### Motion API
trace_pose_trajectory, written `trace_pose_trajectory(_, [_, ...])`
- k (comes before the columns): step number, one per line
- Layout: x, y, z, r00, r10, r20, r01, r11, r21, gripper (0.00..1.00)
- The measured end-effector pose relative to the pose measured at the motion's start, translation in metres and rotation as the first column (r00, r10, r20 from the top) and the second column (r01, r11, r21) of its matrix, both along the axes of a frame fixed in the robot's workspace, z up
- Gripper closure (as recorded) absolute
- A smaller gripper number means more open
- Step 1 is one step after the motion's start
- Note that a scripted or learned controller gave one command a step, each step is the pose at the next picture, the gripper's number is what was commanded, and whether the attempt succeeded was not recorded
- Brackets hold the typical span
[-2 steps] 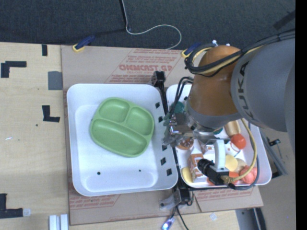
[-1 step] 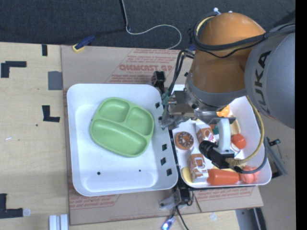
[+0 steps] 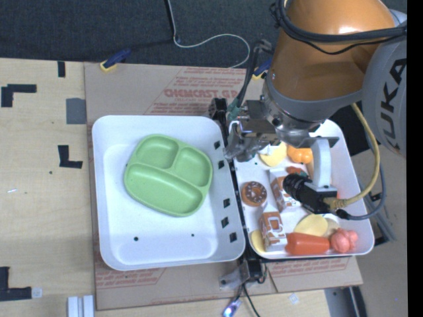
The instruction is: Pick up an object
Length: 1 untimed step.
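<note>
Toy food (image 3: pixel 310 243) fills our right bin (image 3: pixel 353 177).
We see browns, oranges, pinks; the pincer's (image 3: pixel 241 144) state we cannot tell.

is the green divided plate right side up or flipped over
Right side up: the green divided plate in the left bin shows its three hollow compartments facing the camera.

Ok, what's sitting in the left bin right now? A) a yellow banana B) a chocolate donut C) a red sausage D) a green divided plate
D: the green divided plate lies alone in the left bin, while the small toy foods crowd the right bin.
</note>
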<state>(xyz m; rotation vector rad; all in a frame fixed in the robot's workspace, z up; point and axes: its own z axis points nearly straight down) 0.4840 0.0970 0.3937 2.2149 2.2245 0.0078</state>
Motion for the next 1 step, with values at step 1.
trace_pose_trajectory(1, [-0.0018, -0.0284, -0.0863, 1.0, -0.007, -0.016, 0.007, 1.0, -0.005, 1.0])
